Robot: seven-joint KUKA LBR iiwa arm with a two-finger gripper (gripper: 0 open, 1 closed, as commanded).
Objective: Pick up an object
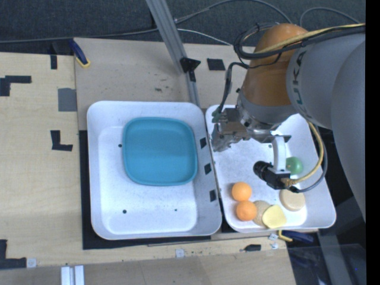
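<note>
Starting at the left, the tan bench [35,159] carries a few dark tape marks, and on it sit two shallow white bins side by side. The left bin [107,218] holds a blue plate [159,151], a rounded square lying flat in the upper middle of the bin, apart from the walls. A grey metal pole [172,37] slants down from the top edge toward the gap between the bins. The right bin [320,215] touches the left one along its inner wall. Over its upper left corner hangs the gripper [224,136], a dark grey cluster of metal parts at the end of the arm [332,70], pointing down just beside the bin's left wall; whether its parts are spread or closed cannot be told from this slant, and nothing is seen between them. Above it the orange band [270,64] bulges out, with black cables looping around it. Lower in the right bin lie the small things: an orange ball [241,191] near the middle, a second orange ball [246,211] just below it, a yellow round piece [274,217] to the right of that and touching a pale lump between them, a beige round piece [292,200] just above and right, and a green ball [293,164] higher up, partly behind a white and black fitting. All lie well apart from the gripper.
</note>
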